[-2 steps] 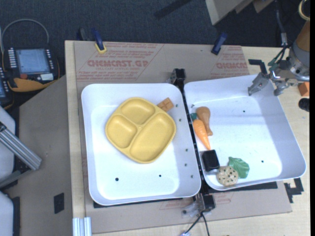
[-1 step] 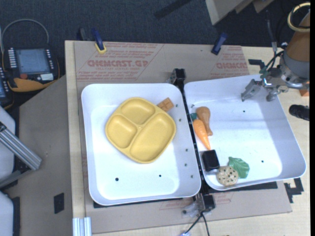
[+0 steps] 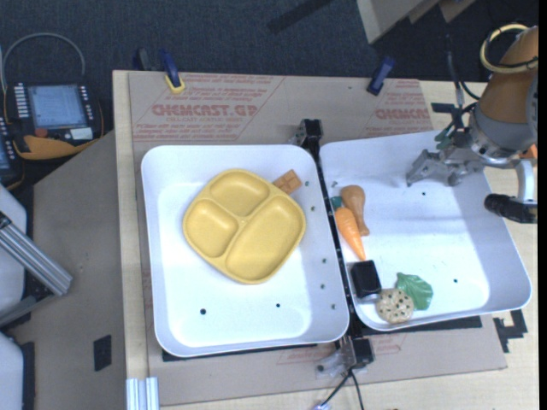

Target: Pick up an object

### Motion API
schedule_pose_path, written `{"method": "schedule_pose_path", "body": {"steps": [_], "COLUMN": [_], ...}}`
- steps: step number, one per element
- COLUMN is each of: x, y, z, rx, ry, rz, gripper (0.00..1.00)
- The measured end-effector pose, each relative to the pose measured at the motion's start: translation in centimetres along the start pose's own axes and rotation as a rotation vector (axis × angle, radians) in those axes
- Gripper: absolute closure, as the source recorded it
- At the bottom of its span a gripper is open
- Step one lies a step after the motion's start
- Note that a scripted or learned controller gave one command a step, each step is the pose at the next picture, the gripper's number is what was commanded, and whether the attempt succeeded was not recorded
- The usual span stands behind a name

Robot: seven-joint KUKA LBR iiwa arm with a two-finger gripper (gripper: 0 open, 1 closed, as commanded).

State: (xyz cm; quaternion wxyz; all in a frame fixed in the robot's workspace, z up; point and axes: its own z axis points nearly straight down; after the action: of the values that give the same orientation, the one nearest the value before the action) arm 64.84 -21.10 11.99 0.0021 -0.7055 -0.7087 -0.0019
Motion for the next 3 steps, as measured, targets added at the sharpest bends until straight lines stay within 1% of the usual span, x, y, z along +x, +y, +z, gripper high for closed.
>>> {"method": "schedule_pose_path", "body": {"steps": [1,2,3], "x": [0.6,0.1,0.6], "y": [0.6,0.5,0.6], "z": [1.6,0.6,-5.6], "rx": [-0.010,-0.016,-0.005], "ry": [0.003,-0.011,-0.008], "rz": [-0.002,-0.002,0.003], "gripper": [0.00,1.00,1.00]}}
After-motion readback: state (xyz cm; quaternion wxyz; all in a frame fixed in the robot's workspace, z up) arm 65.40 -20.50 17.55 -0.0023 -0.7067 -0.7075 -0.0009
